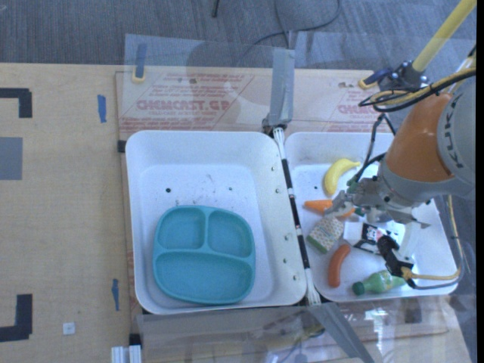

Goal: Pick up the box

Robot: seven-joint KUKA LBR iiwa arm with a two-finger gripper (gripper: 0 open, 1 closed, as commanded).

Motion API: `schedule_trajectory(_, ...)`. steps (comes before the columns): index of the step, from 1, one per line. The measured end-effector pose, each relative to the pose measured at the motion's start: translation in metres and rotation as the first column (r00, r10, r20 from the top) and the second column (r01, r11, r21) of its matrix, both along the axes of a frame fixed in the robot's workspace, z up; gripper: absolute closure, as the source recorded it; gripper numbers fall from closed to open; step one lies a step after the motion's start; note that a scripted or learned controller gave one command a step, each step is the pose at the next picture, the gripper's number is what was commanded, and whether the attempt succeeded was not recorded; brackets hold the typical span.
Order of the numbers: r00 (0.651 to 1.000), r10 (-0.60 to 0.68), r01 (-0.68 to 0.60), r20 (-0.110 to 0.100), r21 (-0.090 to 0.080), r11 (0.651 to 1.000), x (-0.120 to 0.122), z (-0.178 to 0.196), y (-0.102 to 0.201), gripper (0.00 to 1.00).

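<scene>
Box (326,234), small and speckled, lies tilted at the left side of the right bin (439,259), just near of a carrot (318,205) and just far of a sausage (338,265). The gripper (349,203) hangs close above the box's far right corner, and whether it is open or closed, or has anything in its grasp, cannot be told from this angle. A banana (339,175) lies farther back; a green bottle (380,283) sits at the near edge. The risk, I judge, is crowding: a descent slightly off could catch the carrot or sausage instead, or nudge the tilted box against the bin wall so it slips free. The left bin (144,153) holds a teal plate (204,255).
</scene>
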State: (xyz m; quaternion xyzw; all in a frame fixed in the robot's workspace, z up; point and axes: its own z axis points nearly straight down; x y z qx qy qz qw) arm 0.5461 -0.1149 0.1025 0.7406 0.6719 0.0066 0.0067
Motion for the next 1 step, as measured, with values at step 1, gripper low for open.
schedule_trajectory(1, 1.0, -0.008, 0.008, 0.005, 0.002, 1.0, 0.001, 0.0102, -0.0022, 1.0)
